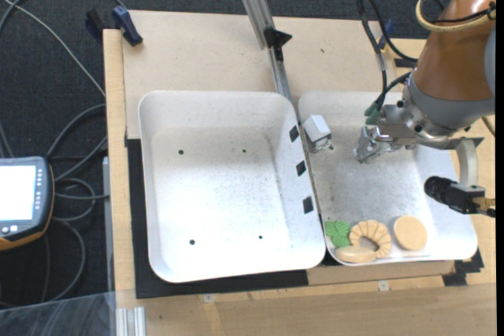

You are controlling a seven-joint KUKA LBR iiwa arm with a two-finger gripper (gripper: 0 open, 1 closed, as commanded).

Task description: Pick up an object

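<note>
Tool (367, 147): we cannot tell its opening | over right bin (378, 185), far from 4 items at front rim | risk: we close on nothing; croissant (371, 236) crowds round cookie (410, 233)

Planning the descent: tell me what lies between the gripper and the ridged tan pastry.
In the camera view, bare speckled white bin floor lies between the gripper and the ridged tan pastry; nothing else sits in that stretch.

The tan bench (197, 59) bears two white bins, left (157, 169) and right (441, 252), side by side.
</note>
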